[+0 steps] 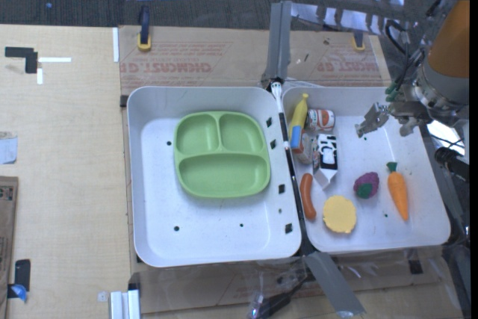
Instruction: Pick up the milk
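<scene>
The milk (pixel 326 155) is a small white carton with black patches. It lies on its side at the left of the right bin (pixel 426 231), against a yellow bottle (pixel 299 116) and a small can (pixel 322 119). My gripper (pixel 388 124) hangs over the upper right part of that bin, to the right of the milk and apart from it. Its two fingers are spread open with nothing between them.
A sausage (pixel 307 196), a round yellow biscuit (pixel 340 214), a purple fruit (pixel 366 185) and a carrot (pixel 398 192) lie in the right bin below the gripper. A green divided plate (pixel 222 155) sits in the left bin (pixel 149 190).
</scene>
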Robot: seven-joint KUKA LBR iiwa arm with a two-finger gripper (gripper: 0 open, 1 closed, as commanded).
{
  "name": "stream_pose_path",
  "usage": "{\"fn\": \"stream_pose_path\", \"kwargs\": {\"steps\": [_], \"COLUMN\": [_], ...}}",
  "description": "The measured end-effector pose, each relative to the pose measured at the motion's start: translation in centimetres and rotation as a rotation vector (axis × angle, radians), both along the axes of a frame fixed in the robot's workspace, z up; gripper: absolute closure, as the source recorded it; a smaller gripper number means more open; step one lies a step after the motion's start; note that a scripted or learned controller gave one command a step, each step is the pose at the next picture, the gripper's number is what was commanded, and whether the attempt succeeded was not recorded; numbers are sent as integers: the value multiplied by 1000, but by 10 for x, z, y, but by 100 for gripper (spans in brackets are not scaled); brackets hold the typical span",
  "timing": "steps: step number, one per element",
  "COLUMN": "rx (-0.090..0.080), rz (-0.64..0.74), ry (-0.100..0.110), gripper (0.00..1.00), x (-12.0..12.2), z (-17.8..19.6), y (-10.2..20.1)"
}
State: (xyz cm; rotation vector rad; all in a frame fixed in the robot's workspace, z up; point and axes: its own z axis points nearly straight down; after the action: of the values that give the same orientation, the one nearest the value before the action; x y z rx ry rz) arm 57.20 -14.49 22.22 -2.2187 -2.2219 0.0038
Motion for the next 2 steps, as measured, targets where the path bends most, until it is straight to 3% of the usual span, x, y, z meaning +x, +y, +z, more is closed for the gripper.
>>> {"fn": "stream_pose_path", "kwargs": {"steps": [1, 2], "rx": [-4, -6], "rz": [116, -52], "ry": [-27, -28], "gripper": [0, 0], "x": [38, 48], "z": [-108, -115], "y": [21, 41]}}
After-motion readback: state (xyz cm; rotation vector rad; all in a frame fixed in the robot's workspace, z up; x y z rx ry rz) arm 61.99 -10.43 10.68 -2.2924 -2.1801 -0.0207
